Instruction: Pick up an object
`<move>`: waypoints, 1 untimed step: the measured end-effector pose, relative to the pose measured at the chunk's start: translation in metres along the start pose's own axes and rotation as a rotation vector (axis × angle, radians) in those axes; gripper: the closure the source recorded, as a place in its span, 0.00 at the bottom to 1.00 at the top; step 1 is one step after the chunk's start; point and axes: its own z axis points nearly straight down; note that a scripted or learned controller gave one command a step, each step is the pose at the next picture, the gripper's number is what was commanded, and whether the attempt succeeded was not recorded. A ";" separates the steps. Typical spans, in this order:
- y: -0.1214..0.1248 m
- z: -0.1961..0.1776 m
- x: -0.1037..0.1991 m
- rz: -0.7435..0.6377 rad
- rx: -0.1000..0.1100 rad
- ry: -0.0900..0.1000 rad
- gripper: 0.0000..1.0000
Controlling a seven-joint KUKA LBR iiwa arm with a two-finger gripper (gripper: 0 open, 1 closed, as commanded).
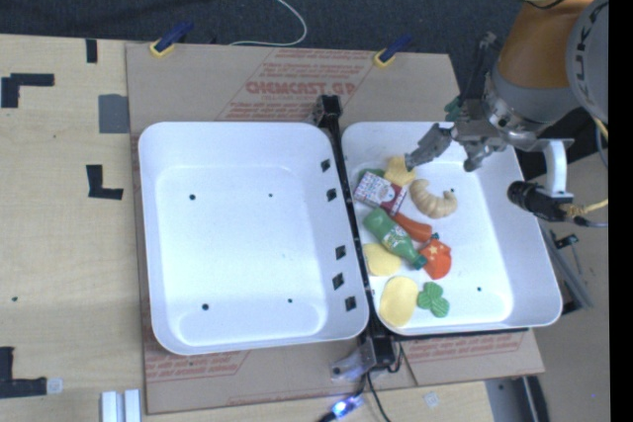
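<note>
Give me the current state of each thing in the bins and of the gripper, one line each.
gripper: fingers open, above the right bin's far end, holding nothing.
right bin: holds a cluster of toy foods along its left side.
croissant: lying flat, apart from the fingers.
green bottle: lying on its side.
red pepper: resting beside the bottle.
broccoli: near the bin's front edge.
left bin: sits beside the right bin.

Left bin (168,242) bare; toys (401,237) crowding right bin (514,282).

White bins (237,242) — green bottle (388,234), red pepper (436,258).
</note>
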 end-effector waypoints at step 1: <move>0.014 0.150 0.027 -0.002 0.007 0.001 0.00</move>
